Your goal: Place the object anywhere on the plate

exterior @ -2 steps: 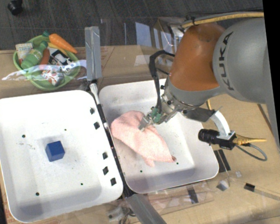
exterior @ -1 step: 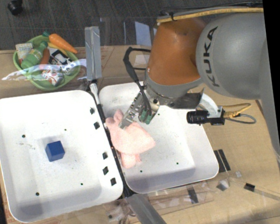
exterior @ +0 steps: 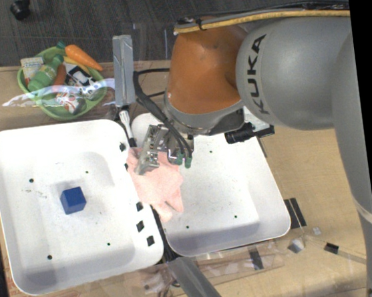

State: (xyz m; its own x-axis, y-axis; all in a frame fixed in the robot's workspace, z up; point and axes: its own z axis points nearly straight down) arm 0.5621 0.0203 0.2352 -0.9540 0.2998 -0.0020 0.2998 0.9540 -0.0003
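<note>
Hovering low over the left edge of the right bin (exterior: pixel 249 227), the gripper (exterior: pixel 161 151) sits directly above a pink cloth (exterior: pixel 160 181) that lies crumpled against the wall shared with the left bin (exterior: pixel 12 159). Whether the gripper is parted or closed on the cloth cannot be told from this slanted look down; the metal parts blur together over the fabric's upper edge. A blue cube (exterior: pixel 73 199) rests well to the left of the cloth, near the middle of the left bin, and a green bowl of toy vegetables (exterior: pixel 63 75) stands beyond that bin's far rim. No plate can be picked out with certainty; a pale rounded shape just behind the gripper might be one, but the arm hides most of it. If the cloth is the object, the grasp should take a firm bunch of fabric near its raised fold, lift straight up until the trailing end clears the bin wall, and release only once the bulk is over the target.
</note>
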